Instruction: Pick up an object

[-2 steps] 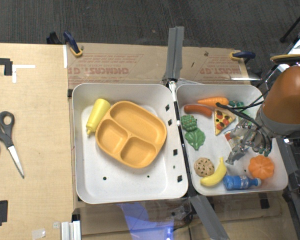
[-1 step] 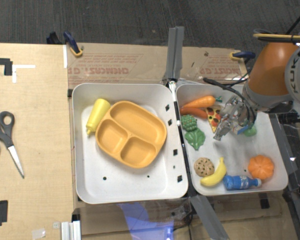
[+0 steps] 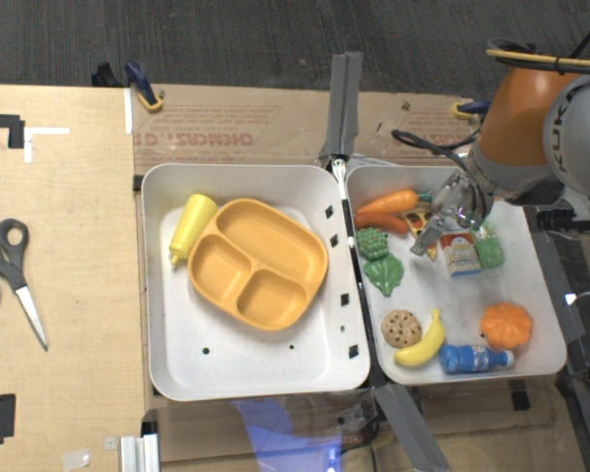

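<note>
Gripper (image 3: 442, 226) low in right bin (image 3: 541, 362), beside carrot (image 3: 385, 204) and carton (image 3: 459, 255). Finger state: cannot tell. Left bin (image 3: 167, 362) holds 1 divided plate (image 3: 256, 262).

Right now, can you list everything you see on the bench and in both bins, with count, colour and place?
divided plate: 1, orange-yellow, middle of left bin
mustard bottle: 1, yellow, left bin, against the plate's left edge
carrot: 1, orange, top left of right bin
leafy greens: 2 pieces, green, left side of right bin, below the carrot
small carton: 1, white and red, upper middle of right bin
cookie: 1, tan with dark chips, lower left of right bin
banana: 1, yellow, beside the cookie
orange fruit: 1, orange, lower right of right bin
bottle: 1, blue, lying along right bin's front edge
scissors: 1, grey, on the bench at far left
hand: 1, grey, over the right bin by the carton
</note>
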`<action>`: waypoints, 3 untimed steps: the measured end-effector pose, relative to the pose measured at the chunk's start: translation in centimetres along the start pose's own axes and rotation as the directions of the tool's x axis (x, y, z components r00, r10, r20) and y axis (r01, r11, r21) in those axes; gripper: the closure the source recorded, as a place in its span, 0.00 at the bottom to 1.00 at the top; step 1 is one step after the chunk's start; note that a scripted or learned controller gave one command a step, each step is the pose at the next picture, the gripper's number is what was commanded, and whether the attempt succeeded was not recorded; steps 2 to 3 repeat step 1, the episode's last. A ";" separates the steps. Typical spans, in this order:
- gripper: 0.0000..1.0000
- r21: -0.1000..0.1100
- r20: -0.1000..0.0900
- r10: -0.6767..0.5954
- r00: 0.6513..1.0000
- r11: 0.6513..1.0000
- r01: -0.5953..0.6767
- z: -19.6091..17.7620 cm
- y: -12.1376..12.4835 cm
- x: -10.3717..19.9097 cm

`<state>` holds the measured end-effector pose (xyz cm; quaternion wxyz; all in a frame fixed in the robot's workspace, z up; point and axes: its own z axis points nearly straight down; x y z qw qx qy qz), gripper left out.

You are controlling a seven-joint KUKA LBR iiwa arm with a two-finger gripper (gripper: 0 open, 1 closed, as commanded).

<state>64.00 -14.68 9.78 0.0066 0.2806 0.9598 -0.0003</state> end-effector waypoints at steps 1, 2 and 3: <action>0.00 0.004 -0.021 0.074 0.997 0.997 -0.074 0.1 -0.3 -1.5; 0.00 0.004 -0.021 0.074 0.997 0.997 -0.074 0.1 -0.3 -1.5; 0.00 0.004 -0.021 0.074 0.997 0.997 -0.074 0.1 -0.3 -1.5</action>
